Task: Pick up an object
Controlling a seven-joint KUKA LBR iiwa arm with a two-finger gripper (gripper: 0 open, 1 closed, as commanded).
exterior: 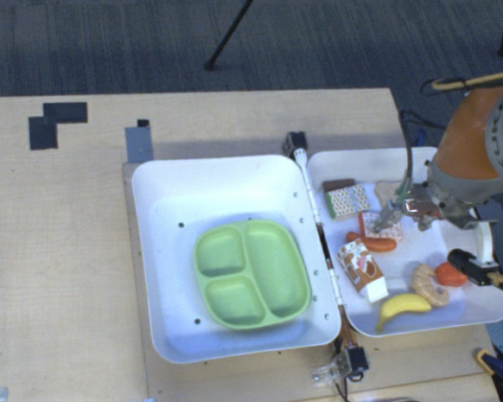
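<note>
Beside the claw (397, 213), a patterned box (348, 200) shows no readable writing.

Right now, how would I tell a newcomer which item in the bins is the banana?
Look at the right bin, the one crowded with small items, not the left bin holding the green divided tray. Go to its near edge, below the red-and-white snack packet. The banana lies there beside a tan doughnut: the only long, curved, plain yellow item.

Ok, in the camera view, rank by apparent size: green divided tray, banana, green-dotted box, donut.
1. green divided tray, by far.
2. banana.
3. green-dotted box and donut look alike; I can't rank them.
</note>
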